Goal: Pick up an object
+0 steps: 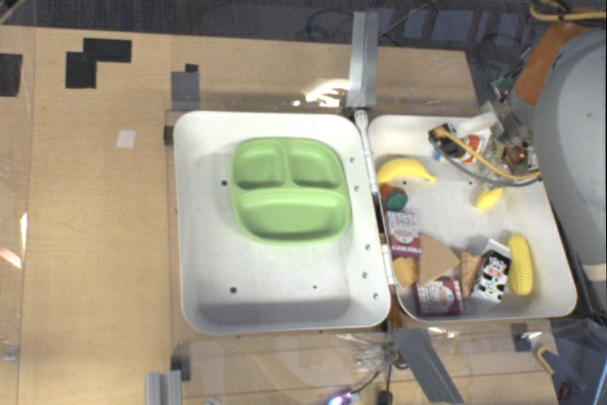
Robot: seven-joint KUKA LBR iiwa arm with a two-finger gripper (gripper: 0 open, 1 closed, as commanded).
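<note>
The right bin (pixel 545 232) holds several toy foods. A yellow banana (pixel 404 171) lies near its left wall, with a small red and green piece (pixel 395 199) just below it. A small yellow piece (pixel 488 197) sits mid-bin. Along the front lie a maroon box (pixel 404 233), a tan bread slice (pixel 435 255), a second maroon box (pixel 438 297), a cone (pixel 469 270), a cow-patterned carton (pixel 493 273) and a corn cob (pixel 520 264). My gripper (pixel 486 139) hangs over the bin's back right part, above and behind the small yellow piece. Nothing shows in its grasp.
The left bin (pixel 204 232) carries a green divided plate (pixel 289 189) in its middle. A metal divider post (pixel 363 62) stands between the bins at the back. The grey arm (pixel 579 138) with its orange band (pixel 536 62) covers the right bin's right edge.
</note>
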